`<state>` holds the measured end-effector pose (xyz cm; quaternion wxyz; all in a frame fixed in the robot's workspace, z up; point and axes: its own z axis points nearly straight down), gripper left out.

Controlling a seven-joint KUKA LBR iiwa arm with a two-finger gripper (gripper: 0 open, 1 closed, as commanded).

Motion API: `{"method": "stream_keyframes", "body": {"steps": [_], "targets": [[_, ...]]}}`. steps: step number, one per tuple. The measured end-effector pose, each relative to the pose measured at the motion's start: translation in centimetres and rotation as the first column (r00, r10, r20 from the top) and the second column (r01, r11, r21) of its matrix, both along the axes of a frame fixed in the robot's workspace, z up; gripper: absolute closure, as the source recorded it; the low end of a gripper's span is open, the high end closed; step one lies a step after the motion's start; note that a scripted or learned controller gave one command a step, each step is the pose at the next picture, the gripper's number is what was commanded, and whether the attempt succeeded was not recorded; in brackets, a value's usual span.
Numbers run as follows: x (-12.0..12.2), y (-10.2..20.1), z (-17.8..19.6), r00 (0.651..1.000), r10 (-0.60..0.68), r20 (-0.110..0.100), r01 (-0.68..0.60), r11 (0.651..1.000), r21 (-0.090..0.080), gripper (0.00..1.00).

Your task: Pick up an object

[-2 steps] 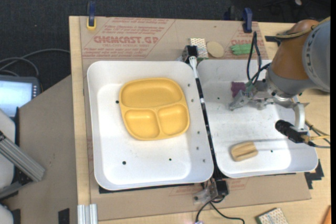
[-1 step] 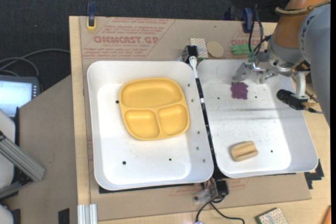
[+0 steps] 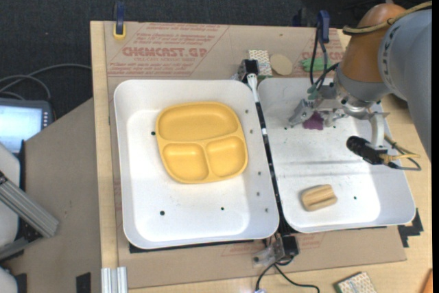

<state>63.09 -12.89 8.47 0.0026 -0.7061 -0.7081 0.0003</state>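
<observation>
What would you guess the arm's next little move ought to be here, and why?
Probably a short drop straight down, then a close. The gripper sits in the right bin right at a small purple object, which shows just beneath it, nearer than the tan block. Whether it is gripped is unclear.

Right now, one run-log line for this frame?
gripper: low in right white bin, over small purple object | grasp: unconfirmed | tan wooden block: right bin, untouched | yellow divided plastic tray: left bin

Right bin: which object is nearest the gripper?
The small purple object, right beside the gripper near the bin's far side. The tan block lies apart, near the front edge.
</observation>
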Motion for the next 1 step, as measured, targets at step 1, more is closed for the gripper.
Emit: {"method": "stream_keyframes", "body": {"steps": [1], "targets": [[3.75,-1.61,0.06,1.0,-0.001,0.01,0.001,1.0,-0.006,0.0]]}}
